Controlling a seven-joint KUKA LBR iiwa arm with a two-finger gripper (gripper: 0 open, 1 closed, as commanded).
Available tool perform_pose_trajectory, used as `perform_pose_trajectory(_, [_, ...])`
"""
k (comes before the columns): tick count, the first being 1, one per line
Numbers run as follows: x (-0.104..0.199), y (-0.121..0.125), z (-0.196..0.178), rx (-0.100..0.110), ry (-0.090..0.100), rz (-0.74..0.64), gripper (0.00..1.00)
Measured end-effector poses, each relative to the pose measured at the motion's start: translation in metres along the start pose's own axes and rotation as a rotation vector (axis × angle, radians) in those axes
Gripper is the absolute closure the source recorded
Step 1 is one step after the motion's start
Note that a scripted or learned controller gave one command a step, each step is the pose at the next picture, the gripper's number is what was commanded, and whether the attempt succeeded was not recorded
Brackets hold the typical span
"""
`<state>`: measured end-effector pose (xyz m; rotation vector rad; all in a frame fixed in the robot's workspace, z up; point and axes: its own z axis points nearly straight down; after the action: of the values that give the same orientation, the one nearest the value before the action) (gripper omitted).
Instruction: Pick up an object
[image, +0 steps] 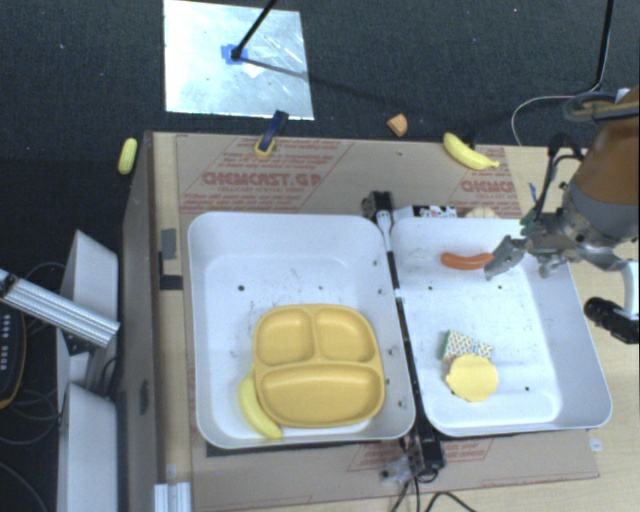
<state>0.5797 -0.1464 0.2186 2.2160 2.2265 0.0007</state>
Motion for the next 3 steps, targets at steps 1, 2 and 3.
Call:
perform_pose_trajectory(1, [0.053, -0.037, 0.030, 0.000, 0.001, 0.001, 0.00])
perform_pose_trajectory(2, [0.039, -0.065, 0.128, 0.002, 0.000, 0.004, 0.00])
perform_pose_trajectory(3, [0.039, -0.063, 0.117, -0.002, 0.000, 0.004, 1.00])
